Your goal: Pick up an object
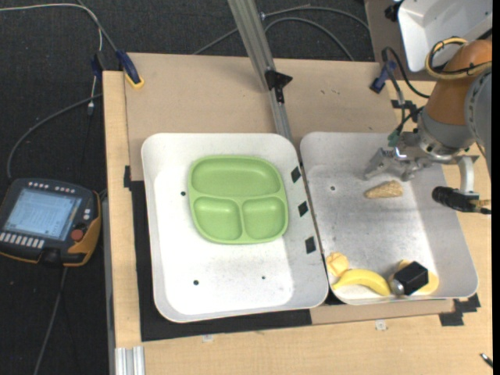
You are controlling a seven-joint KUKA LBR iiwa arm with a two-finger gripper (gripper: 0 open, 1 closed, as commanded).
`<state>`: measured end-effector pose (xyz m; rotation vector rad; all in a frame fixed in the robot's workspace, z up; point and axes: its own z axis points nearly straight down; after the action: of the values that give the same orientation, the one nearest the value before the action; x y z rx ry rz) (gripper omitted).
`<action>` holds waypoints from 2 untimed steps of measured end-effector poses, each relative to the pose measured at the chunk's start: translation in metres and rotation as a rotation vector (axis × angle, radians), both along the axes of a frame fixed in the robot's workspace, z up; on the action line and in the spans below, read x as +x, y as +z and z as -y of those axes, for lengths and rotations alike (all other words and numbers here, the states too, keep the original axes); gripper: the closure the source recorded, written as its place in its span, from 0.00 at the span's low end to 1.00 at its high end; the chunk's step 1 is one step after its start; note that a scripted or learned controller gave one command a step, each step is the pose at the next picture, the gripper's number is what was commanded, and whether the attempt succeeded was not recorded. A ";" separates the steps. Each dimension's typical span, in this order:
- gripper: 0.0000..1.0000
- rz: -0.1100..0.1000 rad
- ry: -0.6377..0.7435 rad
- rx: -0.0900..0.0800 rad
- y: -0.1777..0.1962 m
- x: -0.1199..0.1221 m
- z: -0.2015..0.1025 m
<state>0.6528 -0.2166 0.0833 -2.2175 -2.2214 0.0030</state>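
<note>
You see one smooth green three-compartment plastic plate (237, 199), one curved yellow banana (358, 278), one tan bread-like lump (384, 190) just below the spread-open metal gripper (393, 167).

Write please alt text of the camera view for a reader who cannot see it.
The arm's end effector hovers over the right bin, just above a tan bread-like piece. A banana and a small black object lie at that bin's near edge; the left bin holds a green divided plate.

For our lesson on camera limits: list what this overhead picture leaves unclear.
- Small black block: overlaps the yellow banana, hiding its end; too small to identify.
- Metal gripper: blurred.
- Pale tan oval lump: too small to identify.
- Grey arm: cut by right edge.
</note>
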 end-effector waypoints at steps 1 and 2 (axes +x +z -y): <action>1.00 0.006 0.001 -0.003 0.015 0.002 0.000; 1.00 0.010 0.000 -0.002 0.060 0.002 -0.004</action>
<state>0.6553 -0.2128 0.1434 -2.2235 -2.2274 -0.0053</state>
